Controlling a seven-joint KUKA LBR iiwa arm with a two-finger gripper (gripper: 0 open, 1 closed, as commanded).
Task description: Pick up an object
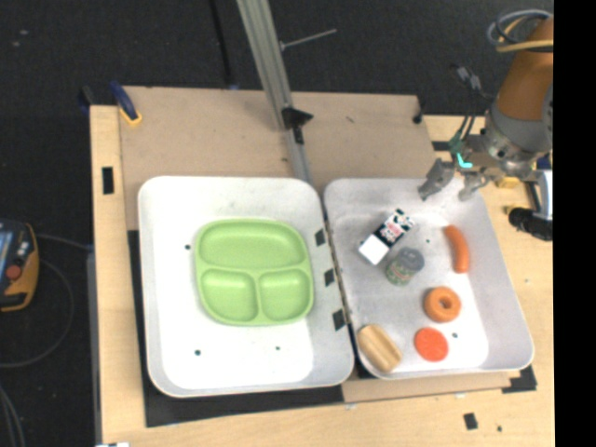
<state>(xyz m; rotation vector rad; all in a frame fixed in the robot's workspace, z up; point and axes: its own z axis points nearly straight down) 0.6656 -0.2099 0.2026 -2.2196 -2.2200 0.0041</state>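
My gripper point(453, 182) hangs open over the far edge of the right bin point(503, 324), with nothing between its fingers. Below it in that bin lie a white and black box point(385, 237), a grey round lid point(404, 266), an orange sausage-shaped piece point(457, 249), an orange ring point(442, 304), a flat orange disc point(430, 344) and a tan bread-like piece point(379, 346) at the near left corner. The box is the closest thing to the gripper, down and to its left.
The left bin point(168, 361) holds a green divided plate point(251, 270). A grey metal post point(273, 73) rises behind the bins, near their shared wall. A wooden bench top point(186, 128) surrounds both bins.
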